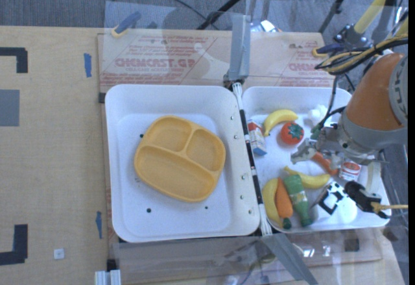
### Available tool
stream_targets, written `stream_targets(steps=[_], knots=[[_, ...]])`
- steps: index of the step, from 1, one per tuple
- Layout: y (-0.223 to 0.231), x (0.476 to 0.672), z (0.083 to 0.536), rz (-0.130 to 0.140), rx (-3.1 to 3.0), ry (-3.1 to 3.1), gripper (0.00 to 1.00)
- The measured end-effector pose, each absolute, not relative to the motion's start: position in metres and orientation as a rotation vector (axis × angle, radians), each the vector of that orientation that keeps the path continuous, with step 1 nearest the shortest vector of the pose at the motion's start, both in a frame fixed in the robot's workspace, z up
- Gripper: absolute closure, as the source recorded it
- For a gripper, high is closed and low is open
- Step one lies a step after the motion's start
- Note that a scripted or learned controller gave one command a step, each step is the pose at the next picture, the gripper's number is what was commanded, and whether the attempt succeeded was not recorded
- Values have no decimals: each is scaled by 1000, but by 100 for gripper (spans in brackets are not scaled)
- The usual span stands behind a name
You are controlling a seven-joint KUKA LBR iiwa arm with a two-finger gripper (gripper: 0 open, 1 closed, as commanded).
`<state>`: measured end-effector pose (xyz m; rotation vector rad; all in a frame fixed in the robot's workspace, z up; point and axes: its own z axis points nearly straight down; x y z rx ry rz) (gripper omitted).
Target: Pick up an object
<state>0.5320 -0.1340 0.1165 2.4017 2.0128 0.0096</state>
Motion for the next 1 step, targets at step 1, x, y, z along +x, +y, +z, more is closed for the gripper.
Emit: stream_targets(steps=[1], knots=[[-135, 532, 126, 11, 2402, 2010, 100]])
